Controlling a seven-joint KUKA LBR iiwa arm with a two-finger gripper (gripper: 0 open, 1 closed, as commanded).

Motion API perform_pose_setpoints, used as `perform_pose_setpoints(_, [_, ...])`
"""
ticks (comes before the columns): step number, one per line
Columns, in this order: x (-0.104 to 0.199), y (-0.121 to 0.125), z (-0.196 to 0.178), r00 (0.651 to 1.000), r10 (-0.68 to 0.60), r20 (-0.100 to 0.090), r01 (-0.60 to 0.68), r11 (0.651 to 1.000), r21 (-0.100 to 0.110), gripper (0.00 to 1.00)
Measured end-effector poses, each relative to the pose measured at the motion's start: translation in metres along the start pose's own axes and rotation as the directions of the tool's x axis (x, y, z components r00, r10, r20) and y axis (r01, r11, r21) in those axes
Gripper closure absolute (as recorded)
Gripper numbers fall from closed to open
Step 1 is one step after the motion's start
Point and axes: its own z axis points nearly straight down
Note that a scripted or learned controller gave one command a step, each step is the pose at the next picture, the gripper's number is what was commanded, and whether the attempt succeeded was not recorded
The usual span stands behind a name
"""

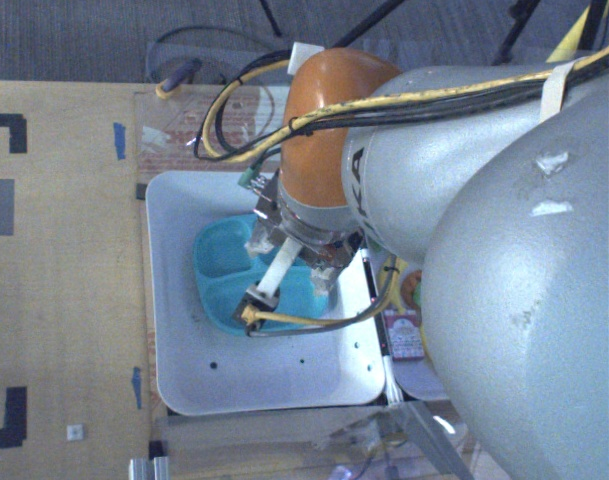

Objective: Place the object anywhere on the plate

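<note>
A blue divided plate (219,258) lies in a white bin (184,368); the gripper (306,271) hangs close over the plate's right part; whether it is spread, pressed together or carrying the object cannot be told; a good release likely means lowering near the plate's middle, clear of its rim.

White bin (274,383): laid under the gripper (319,276), its bare floor seen toward the near edge.
Second bin (419,376): set just right of the gripper, largely hidden.
Red thing (406,330): seen inside the second bin; kind not to be told.
Bench (64,268): spread left of the gripper, marked with black corners (9,133) and blue tape (119,140).
</note>
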Motion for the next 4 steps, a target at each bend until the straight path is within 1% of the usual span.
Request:
perform_pose_setpoints(1, [0.001,0.0,-0.01,1.0,-0.003,0.001,0.003,1.0,0.0,1.0])
perform_pose_setpoints(2, [0.001,0.0,-0.01,1.0,-0.003,0.001,0.003,1.0,0.0,0.0])
perform_pose_setpoints(3, [0.005,-0.045,-0.001,0.995,0.102,0.003,-0.102,0.995,0.005,0.0])
perform_pose_setpoints(4, [0.006,-0.045,-0.01,0.995,0.099,0.004,-0.099,0.995,0.005,1.0])
